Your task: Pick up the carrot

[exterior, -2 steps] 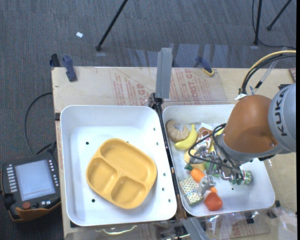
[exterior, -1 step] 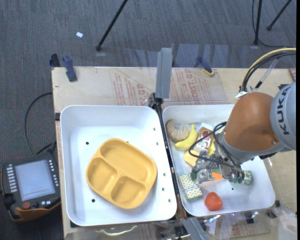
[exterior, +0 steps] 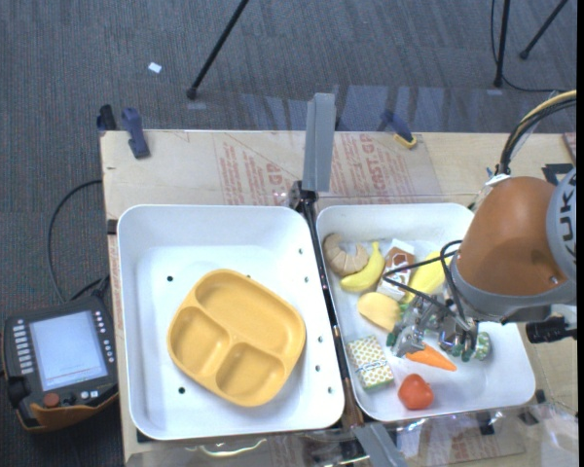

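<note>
The orange carrot (exterior: pixel 432 359) lies flat in the front part of the right bin (exterior: pixel 506 382), its length running left to right. My gripper (exterior: pixel 430 335) hangs low right above it, and its metal and green parts overlap the carrot's upper edge. The orange wrist band (exterior: pixel 506 241) looms over the bin's right side and hides what lies beneath it. I cannot make out whether the carrot is between the gripper's tips.
Around the carrot in the right bin lie a red tomato (exterior: pixel 416 391), a small green-yellow box (exterior: pixel 370 363), a pale yellow piece (exterior: pixel 380 309), a banana (exterior: pixel 365 270), a bread roll (exterior: pixel 347 253) and a small carton (exterior: pixel 399 258). The left bin holds a yellow divided plate (exterior: pixel 236 336).
</note>
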Available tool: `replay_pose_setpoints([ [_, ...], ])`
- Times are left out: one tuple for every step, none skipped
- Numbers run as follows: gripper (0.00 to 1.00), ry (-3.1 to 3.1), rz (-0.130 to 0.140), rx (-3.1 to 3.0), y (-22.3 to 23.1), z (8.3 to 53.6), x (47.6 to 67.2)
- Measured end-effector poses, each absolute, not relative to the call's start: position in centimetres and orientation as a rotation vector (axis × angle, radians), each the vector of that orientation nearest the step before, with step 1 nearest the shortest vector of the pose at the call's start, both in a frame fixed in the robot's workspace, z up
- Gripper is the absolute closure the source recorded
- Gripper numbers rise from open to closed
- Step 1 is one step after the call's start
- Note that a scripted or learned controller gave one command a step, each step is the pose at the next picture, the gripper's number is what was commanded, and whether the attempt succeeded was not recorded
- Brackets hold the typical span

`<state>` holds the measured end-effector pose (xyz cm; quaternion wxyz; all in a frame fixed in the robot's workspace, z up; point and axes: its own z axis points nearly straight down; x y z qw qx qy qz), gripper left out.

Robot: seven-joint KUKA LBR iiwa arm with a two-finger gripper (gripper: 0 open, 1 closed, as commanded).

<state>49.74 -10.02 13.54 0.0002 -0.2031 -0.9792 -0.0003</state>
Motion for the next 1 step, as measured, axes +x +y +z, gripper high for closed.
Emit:
replay_pose_setpoints([
  [1.00, -2.972, -0.001, -1.012, -2.14, 18.70, 47.61],
])
